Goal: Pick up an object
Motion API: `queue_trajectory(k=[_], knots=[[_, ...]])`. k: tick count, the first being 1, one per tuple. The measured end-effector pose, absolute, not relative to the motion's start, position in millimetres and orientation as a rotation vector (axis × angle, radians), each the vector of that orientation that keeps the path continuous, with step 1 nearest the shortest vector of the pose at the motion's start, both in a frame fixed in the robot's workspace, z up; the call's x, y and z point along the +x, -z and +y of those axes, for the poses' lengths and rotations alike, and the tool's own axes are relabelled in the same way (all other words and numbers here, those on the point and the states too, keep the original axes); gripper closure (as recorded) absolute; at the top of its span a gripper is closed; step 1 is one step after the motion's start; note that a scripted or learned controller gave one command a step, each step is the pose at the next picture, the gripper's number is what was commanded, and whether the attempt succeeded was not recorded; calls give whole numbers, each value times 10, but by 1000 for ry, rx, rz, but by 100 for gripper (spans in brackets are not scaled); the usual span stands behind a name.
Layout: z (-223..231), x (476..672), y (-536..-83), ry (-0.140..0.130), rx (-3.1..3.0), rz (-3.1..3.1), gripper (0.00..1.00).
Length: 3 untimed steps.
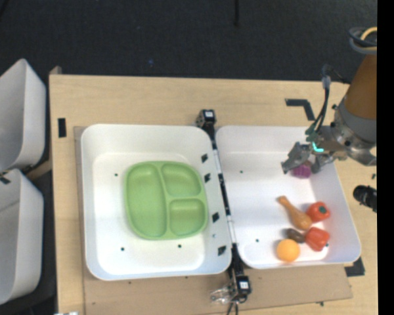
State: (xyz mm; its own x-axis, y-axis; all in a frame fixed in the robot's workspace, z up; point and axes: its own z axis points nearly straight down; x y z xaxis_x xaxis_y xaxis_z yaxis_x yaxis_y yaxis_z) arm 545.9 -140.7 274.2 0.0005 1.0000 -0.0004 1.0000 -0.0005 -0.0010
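Note:
The right bin (259,195) holds a purple object (303,170) near its far right side. Lower down lie a tan, club-shaped piece (293,212), a red tomato-like piece (318,210), a red pepper-like piece (317,239), a small dark piece (295,234) and an orange ball (288,250). My gripper (302,159) hangs right over the purple object, its grey fingers (293,157) pointing down-left and covering the object's upper part. The arm comes in from the right edge with its orange band (362,90) above.
The left bin (105,156) carries a green divided plate (165,198). A black clip (205,117) sits at the top of the seam between the bins. White containers (10,123) stand beyond the bench's left edge. Bare bin floor lies left of the toys.

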Motion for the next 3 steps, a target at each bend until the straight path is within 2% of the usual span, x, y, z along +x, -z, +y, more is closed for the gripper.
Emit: queue_trajectory(k=[1, 3], knots=[[-1407, 5463, -2750, 0, -2223, -2222, 0], [-1428, 5387, -1696, -6, -2221, -2217, 0]])
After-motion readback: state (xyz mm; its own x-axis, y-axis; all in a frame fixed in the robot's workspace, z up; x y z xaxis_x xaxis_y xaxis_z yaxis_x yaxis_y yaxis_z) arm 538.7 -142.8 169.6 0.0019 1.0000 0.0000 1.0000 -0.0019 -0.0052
